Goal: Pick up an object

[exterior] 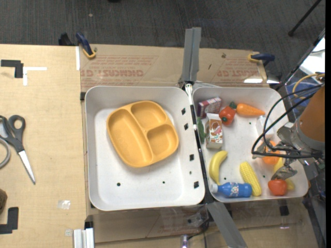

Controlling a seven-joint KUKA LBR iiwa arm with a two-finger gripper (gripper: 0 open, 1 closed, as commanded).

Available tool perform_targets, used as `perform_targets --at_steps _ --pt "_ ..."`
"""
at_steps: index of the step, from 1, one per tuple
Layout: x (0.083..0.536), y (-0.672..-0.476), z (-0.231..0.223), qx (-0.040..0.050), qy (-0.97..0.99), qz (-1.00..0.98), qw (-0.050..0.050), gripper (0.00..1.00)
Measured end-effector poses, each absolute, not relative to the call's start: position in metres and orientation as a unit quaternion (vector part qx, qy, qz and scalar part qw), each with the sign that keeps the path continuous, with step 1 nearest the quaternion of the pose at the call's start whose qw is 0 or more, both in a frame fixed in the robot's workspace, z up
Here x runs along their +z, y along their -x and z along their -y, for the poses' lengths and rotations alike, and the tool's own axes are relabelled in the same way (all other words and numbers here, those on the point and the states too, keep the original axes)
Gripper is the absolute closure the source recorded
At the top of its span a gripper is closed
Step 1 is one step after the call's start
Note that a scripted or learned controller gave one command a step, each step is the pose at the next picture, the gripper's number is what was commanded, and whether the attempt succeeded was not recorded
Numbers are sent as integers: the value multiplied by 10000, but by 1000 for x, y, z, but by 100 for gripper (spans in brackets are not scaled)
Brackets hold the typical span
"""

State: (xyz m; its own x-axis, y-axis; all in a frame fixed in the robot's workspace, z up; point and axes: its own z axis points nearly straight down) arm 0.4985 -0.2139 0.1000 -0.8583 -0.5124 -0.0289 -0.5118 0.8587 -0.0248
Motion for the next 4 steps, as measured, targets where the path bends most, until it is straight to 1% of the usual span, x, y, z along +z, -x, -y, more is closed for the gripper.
perform_targets --at_steps 1,2,3,4 --pt "93 -518 106 -5 2331 -9724 30 0" --pt "93 -576 112 -2 1811 -9835 25 0" --pt "94 -624 108 -1 867 -9962 42 0" --pt "95 -651 141 -6 890 -9960 44 0"
